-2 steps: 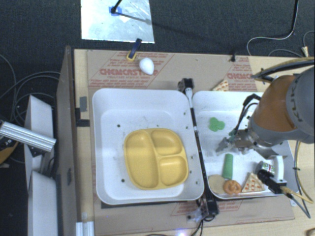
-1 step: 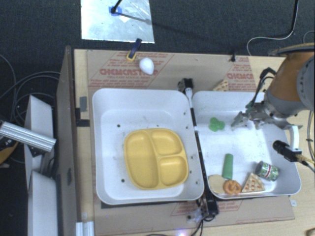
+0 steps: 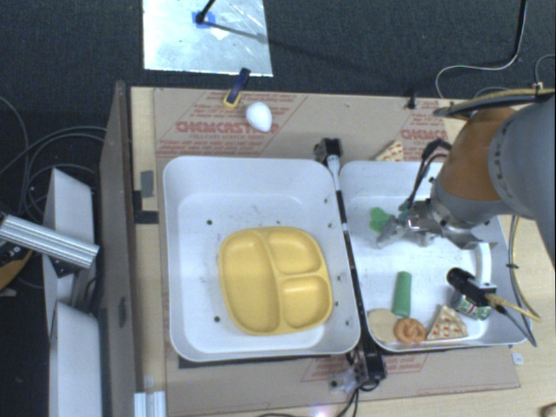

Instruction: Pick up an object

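here the gripper [image 3: 393, 229], state unclear, hovers beside a green block [image 3: 380, 219].

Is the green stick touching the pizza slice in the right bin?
Apart. The camera view shows bare white bin floor between the green stick and the pizza slice.

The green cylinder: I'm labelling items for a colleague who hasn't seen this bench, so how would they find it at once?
Start at the right-hand white bin, the one the arm reaches over. Near its front edge lies the green cylinder, lengthwise just behind a round orange piece and a pizza slice. It is the plain green stick, smooth and straight, unlike the leafy green bit further back.
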You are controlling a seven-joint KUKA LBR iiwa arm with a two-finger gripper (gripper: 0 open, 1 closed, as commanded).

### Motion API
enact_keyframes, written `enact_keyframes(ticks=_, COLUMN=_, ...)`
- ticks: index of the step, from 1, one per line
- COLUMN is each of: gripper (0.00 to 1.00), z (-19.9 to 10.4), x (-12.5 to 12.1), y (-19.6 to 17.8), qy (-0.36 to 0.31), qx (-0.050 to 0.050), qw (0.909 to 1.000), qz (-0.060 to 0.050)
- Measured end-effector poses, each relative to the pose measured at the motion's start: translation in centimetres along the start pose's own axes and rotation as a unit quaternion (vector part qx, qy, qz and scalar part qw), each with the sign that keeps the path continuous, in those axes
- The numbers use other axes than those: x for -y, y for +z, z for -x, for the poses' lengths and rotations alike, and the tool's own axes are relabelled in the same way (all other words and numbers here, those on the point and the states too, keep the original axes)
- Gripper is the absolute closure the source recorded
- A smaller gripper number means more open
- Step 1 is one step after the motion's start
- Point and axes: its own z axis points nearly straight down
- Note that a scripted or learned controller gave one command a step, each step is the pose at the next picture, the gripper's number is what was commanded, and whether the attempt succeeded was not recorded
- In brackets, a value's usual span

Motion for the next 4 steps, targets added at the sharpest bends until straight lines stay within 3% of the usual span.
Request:
enact_keyframes(ticks=1, gripper=0.00, z=-2.3, x=6.2, y=-0.1, qy=0.003, qx=0.000, qw=1.0000, qz=-0.001)
enact_keyframes(ticks=2, gripper=0.00, z=-1.3, x=8.7, y=-0.1, qy=0.004, qx=0.001, qw=1.0000, qz=0.000)
enact_keyframes(ticks=3, gripper=0.00, z=0.5, x=-2.0, y=-0.3, qy=0.001, qx=0.003, qw=1.0000, qz=0.006)
enact_keyframes(ticks=4, gripper=0.00, z=-3.4, x=-5.6, y=-0.3, qy=-0.001, qx=0.001, qw=1.0000, qz=0.004)
